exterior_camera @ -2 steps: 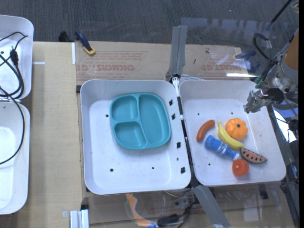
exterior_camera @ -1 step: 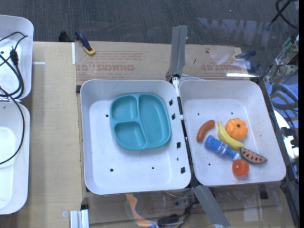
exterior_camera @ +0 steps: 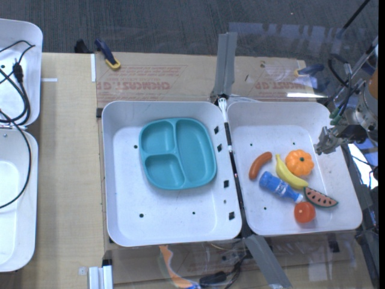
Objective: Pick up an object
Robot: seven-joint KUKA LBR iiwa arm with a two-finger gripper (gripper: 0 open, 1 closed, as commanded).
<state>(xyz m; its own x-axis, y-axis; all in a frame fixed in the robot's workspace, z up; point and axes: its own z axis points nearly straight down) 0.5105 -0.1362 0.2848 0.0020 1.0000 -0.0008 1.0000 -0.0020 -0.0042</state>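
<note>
So my pincer (exterior_camera: pixel 325 142) was hanging over the right edge of the right bin (exterior_camera: pixel 258 221), up near its far-right corner, with nothing in it as far as I could see. Honestly couldn't tell if it was spread or pressed together, the tips were just a dark blur from up there.

All the pickable stuff was bunched in the right bin, toward its near-right part: a pumpkin (exterior_camera: pixel 299 162) closest to me, a banana (exterior_camera: pixel 289 172) touching it on the near-left side, a blue bottle (exterior_camera: pixel 279 187) lying just beside the banana, a sausage (exterior_camera: pixel 260 164) off to the left, a melon slice (exterior_camera: pixel 320 197) and a tomato (exterior_camera: pixel 304 212) nearest the front rim. Pretty packed, so grabbing one without nudging a neighbour looked tricky.

The left bin (exterior_camera: pixel 120 215) just had a teal plate (exterior_camera: pixel 178 153) in it, flat and wide, not something I'd fancy pinching.

My guess was the pumpkin made the easiest target, being right next to me and sitting tallest. I'd still need to drop down and left a little to get over it.
</note>
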